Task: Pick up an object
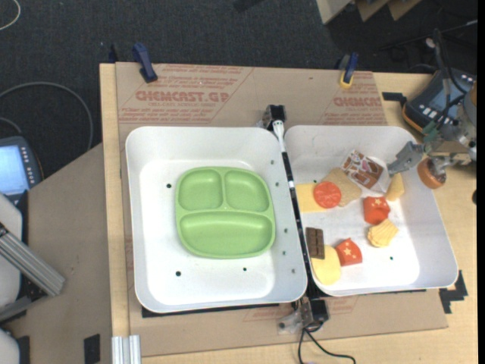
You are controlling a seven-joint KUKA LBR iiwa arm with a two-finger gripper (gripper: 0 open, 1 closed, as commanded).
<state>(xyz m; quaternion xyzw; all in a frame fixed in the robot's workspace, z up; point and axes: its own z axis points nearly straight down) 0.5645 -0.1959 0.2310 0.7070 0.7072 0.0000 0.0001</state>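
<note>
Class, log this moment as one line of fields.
gripper: over right bin, holding nothing | nearest: packet | green plate: left bin

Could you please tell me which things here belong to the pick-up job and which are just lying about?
Job: gripper; toy foods in the right bin: tomato slice, wrapped snack, chocolate bar.

Lying about: green plate, left bin, blue clamp, yellow clamp.
</note>
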